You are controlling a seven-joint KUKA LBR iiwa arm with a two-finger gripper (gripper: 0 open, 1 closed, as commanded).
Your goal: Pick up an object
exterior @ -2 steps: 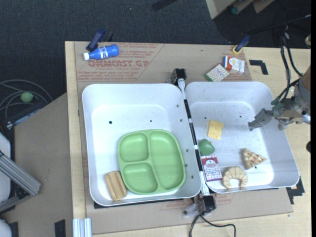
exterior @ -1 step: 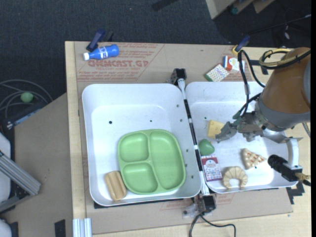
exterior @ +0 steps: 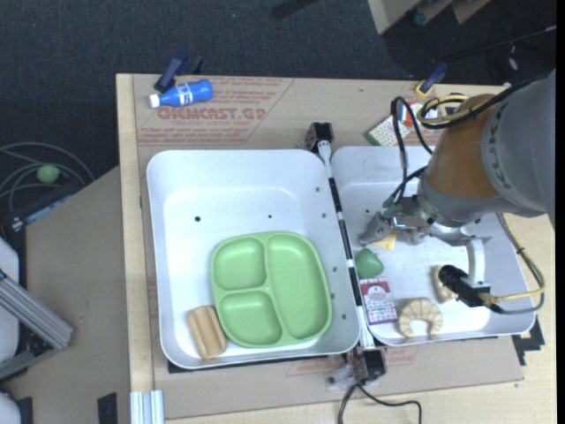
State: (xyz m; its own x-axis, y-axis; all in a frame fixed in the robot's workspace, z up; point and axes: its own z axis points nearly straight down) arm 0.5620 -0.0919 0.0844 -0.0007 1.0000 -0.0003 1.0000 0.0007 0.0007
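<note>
My gripper [exterior: 378,231] hangs low over the left part of the right bin [exterior: 503,316], close to the divider between the bins. A small green rounded object [exterior: 370,262] lies just below it, apart from it as far as I can see. Further toward the front lie a red and white packet [exterior: 377,300] and a tan croissant-shaped piece [exterior: 420,317]. The grey arm with its orange band [exterior: 459,157] covers the back and right of this bin.
The left bin [exterior: 177,184] holds a green divided plate [exterior: 269,287] and a tan block [exterior: 206,331] at its front left corner. A blue and white bottle [exterior: 182,94] lies on the bench behind the bins.
</note>
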